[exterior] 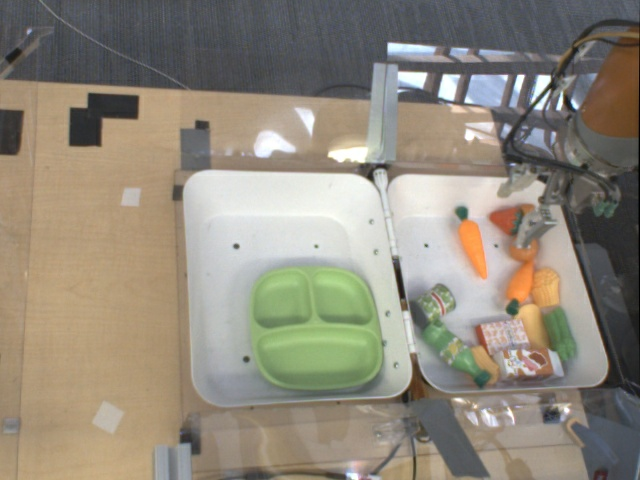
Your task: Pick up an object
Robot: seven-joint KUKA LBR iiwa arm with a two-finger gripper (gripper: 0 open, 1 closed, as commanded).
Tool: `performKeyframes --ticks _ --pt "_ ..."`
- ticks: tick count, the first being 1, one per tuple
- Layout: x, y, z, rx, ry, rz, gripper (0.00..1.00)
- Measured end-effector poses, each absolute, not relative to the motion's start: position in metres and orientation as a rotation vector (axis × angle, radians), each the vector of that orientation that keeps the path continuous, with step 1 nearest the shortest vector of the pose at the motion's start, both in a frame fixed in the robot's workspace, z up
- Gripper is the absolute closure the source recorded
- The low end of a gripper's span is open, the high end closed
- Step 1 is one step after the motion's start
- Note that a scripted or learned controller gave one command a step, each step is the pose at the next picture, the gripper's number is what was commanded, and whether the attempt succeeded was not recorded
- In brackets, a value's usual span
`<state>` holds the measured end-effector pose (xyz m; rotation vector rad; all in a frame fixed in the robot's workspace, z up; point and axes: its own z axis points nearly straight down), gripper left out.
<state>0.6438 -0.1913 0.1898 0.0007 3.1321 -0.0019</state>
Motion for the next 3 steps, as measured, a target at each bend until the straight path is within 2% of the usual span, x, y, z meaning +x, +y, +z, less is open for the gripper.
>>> performKeyframes --ticks 1,2,3 --pt "0.643 -0.138 0.09 0.035 3.124 -0.002 0.0" --pt "0.646 -0.137 0.104 0.024 3.114 -0.004 1.0" --pt "0.649 -0.089 0.229 -0.015 3.116 -0.001 1.0"
